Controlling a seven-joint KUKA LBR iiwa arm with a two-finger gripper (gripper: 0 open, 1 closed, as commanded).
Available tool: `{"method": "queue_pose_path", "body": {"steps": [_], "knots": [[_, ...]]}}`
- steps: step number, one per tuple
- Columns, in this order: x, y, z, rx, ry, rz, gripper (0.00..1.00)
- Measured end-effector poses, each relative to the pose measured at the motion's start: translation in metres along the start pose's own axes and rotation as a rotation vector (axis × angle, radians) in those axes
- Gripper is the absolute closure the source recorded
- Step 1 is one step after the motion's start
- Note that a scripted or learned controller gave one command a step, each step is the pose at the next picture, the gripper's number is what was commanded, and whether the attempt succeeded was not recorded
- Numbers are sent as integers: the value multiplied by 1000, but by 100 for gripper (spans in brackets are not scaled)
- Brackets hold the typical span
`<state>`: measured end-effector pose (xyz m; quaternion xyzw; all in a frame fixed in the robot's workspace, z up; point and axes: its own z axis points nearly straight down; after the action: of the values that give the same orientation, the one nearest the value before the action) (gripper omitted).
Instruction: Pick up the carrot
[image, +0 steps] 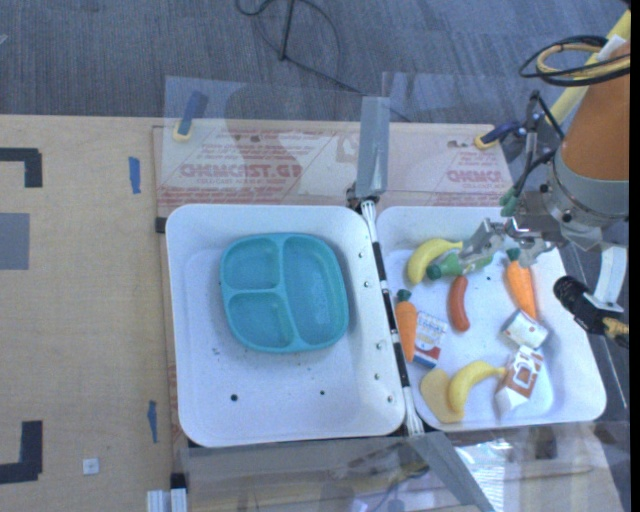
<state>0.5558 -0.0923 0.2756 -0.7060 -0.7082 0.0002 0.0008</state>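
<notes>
Plate (285, 293): blue, three-part, lying in left bin (190, 330).
Carrots: one (406, 326) against right bin's (590, 385) left wall, another (521, 287) just under pincer.
Pincer (497, 238): above right bin's upper part, near green-tipped banana (430, 257); open or closed, cannot tell.
</notes>
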Motion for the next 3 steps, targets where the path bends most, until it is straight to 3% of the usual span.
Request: {"method": "queue_pose_path", "body": {"steps": [1,2,3], "knots": [[-96,-26,71,1,0,161,0],[-98,-40,-5,-3,-2,318,0],[-85,5,95,0,0,282,0]]}}
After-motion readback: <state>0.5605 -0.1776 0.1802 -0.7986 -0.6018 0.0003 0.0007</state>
